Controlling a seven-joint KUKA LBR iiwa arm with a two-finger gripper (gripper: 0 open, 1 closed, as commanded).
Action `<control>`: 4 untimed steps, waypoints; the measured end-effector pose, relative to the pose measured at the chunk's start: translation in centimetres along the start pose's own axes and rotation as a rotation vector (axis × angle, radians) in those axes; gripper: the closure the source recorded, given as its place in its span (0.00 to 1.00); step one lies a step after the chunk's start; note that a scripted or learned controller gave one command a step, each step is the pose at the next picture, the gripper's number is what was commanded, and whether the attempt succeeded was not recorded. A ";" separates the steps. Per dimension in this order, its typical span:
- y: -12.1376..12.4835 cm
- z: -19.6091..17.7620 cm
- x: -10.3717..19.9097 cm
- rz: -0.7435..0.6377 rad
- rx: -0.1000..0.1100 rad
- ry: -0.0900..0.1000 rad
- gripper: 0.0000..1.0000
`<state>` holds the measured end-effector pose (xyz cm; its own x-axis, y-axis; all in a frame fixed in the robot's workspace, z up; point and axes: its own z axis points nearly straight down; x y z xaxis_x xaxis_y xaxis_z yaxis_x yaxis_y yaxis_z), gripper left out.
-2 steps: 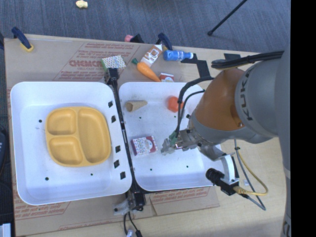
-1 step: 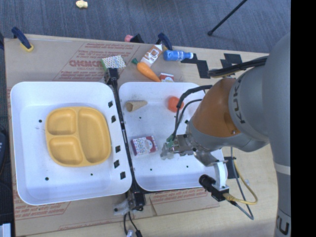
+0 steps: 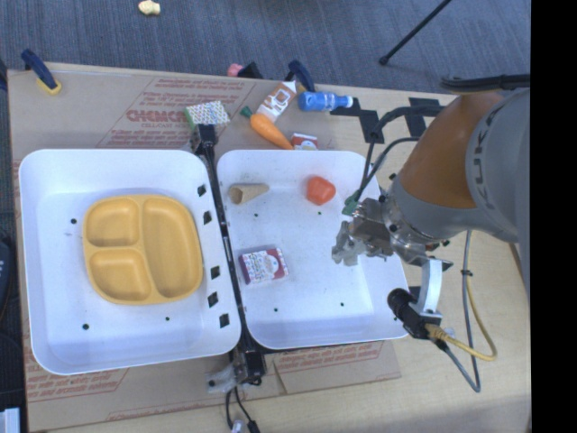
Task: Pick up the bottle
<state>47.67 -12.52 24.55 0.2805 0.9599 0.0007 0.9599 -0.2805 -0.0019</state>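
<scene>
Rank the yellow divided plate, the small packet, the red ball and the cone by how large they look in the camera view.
Largest to smallest:
1. Yellow divided plate, in the left bin
2. Small packet, in the right bin
3. Red ball and cone look alike, too close to rank.

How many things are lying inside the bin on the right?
3: a cone near the back left, an orange-red piece at the back, and a small packet toward the front left. The gripper may hide more.
</scene>
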 end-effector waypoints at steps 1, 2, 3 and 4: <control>-0.5 9.2 1.3 0.184 0.005 0.001 1.00; -0.3 -2.7 2.2 -0.132 -0.001 0.000 1.00; -0.8 9.6 2.3 -0.135 0.005 0.000 1.00; -0.7 -1.0 2.4 0.046 0.001 0.000 1.00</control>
